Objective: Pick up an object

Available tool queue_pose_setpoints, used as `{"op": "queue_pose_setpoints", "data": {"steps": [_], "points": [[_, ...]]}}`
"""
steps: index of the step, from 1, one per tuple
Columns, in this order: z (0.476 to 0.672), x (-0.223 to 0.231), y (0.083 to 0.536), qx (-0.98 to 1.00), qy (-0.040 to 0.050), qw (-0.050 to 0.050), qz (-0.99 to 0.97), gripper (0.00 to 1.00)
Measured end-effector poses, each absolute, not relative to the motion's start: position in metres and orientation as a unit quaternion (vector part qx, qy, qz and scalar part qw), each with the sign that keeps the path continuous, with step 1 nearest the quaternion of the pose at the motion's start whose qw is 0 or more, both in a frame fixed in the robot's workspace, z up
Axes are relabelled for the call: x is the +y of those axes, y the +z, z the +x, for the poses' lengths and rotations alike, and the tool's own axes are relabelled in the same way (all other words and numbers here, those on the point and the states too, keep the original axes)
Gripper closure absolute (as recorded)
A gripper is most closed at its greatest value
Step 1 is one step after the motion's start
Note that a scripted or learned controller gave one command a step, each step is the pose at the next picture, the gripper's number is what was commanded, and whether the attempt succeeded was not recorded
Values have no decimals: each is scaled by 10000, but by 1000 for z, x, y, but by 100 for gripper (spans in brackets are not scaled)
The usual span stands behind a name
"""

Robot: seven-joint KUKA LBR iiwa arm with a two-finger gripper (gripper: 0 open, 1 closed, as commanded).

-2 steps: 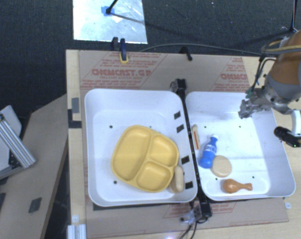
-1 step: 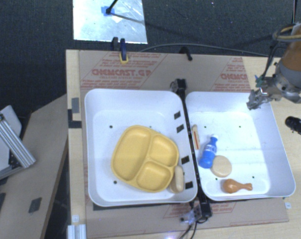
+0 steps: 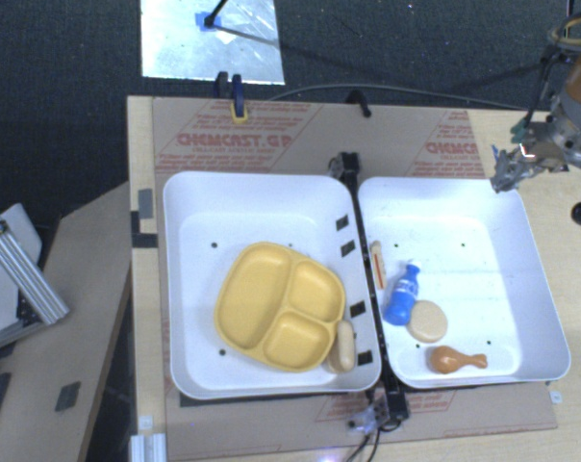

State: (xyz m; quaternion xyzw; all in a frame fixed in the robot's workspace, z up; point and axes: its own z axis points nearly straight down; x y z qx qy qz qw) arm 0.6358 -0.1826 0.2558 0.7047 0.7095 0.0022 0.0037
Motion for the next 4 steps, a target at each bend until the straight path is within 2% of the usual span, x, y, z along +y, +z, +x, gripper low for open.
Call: {"op": "queue_pose_setpoints", "data": {"steps": [1, 2, 4], "points": [[616, -130, 262, 7105, 10, 3, 7037, 100], [605, -76, 247, 7103, 7, -8, 7039, 100], [567, 25, 239, 7102, 1, -12, 7040, 100]]}}
